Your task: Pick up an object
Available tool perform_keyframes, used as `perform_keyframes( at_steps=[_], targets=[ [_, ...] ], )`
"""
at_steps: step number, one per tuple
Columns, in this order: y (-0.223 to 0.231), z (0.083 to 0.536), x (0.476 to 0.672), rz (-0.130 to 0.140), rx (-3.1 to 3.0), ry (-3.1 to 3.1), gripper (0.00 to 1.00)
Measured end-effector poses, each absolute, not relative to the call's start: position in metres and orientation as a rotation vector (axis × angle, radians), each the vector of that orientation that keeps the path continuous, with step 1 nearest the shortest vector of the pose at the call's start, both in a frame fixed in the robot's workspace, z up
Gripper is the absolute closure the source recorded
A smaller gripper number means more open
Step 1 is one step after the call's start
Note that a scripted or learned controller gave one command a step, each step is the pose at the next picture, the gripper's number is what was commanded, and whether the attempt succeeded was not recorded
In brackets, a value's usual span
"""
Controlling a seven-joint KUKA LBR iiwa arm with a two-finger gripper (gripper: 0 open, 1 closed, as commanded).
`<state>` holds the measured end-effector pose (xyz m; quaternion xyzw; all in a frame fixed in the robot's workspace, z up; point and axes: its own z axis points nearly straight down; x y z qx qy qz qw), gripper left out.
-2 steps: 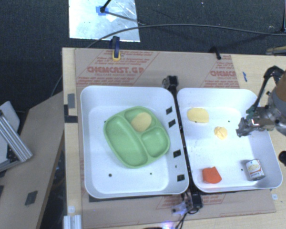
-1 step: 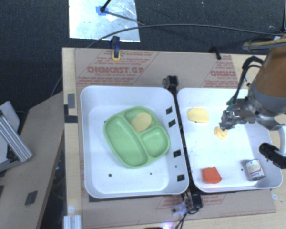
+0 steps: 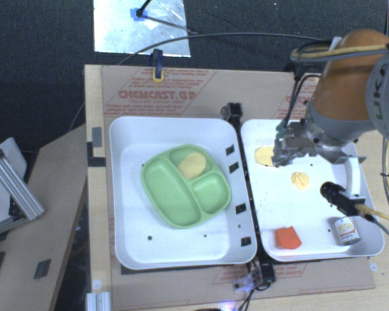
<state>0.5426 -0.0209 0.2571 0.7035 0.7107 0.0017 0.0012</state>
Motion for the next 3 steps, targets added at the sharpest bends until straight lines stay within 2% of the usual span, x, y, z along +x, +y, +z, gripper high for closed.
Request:
perform_keyframes(
  at_steps=[1,3],
  targets=[
    [0.015,0.25,0.575,0.005,2.211,2.229,1.0],
    [0.104,0.245,0.615,0.007,2.21,2.231,1.0]
  ],
)
